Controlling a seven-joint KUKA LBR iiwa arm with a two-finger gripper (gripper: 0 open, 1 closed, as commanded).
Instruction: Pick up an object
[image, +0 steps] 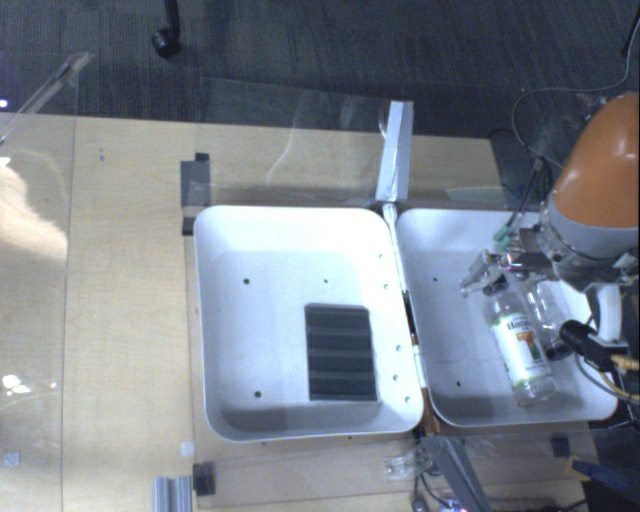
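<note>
Clear bottle (521, 345): lay on its side in the right bin (440, 300), label showing, toward that bin's near right part. Dark ribbed block (340, 351): rested flat in the left bin (225, 300), in its near half, well apart from the bottle. Gripper (500, 268): hung over the right bin, just above the bottle's far end; whether it touched the bottle could not be made out, nor whether it was open or closed. Arm (598, 180): orange and grey, entered from the right, farthest back.
</note>
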